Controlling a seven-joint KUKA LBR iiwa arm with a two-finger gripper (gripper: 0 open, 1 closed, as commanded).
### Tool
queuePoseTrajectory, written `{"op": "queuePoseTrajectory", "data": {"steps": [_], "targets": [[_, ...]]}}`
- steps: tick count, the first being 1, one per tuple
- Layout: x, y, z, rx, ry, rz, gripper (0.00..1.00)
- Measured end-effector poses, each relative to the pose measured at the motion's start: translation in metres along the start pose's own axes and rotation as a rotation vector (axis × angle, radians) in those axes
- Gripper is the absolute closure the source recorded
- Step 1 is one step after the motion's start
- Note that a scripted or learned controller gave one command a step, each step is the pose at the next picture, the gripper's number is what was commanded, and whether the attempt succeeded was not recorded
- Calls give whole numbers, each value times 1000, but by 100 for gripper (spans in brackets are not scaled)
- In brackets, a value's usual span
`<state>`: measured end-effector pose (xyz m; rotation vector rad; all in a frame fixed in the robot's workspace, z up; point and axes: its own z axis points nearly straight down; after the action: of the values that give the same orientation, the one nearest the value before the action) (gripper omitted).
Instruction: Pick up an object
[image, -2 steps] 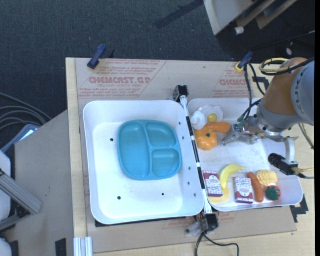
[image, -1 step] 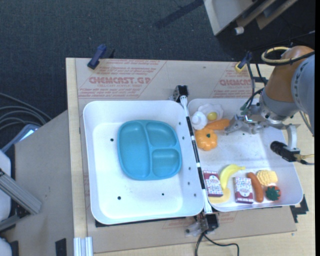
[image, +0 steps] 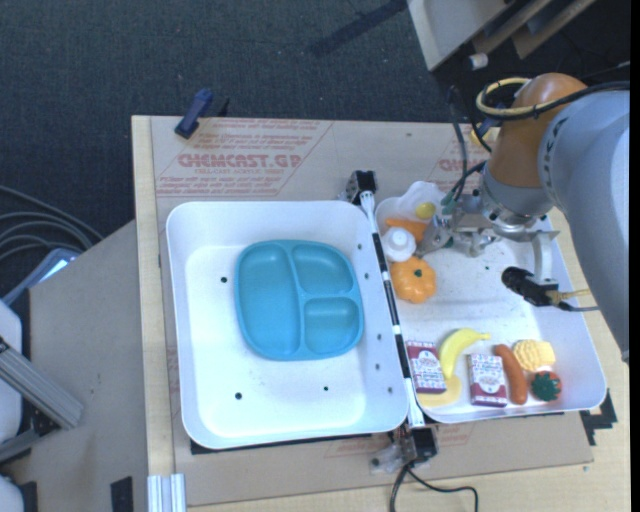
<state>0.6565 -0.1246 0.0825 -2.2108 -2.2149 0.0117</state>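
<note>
Two bins sit side by side on the counter (image: 250, 150). A tray (image: 298, 298) lies in the left bin (image: 200, 400). The right bin (image: 580, 390) holds a pumpkin (image: 414, 281) far-left and a banana (image: 457, 349) near.

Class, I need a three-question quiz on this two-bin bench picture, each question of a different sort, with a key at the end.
1. True or false: the blue tray lies in the left bin.
2. Which lies nearest the gripper? A) banana B) orange fruit C) corn
3. Fill in: the banana lies in the ____ bin.

Key: 1 true; 2 B; 3 right.
</note>
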Motion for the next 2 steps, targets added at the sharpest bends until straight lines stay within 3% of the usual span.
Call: {"op": "queuePoseTrajectory", "data": {"steps": [1, 2], "targets": [[-26, -1, -1, -7, -4, 1, 0], [-32, -78, -1, -12, -3, 3, 0]]}}
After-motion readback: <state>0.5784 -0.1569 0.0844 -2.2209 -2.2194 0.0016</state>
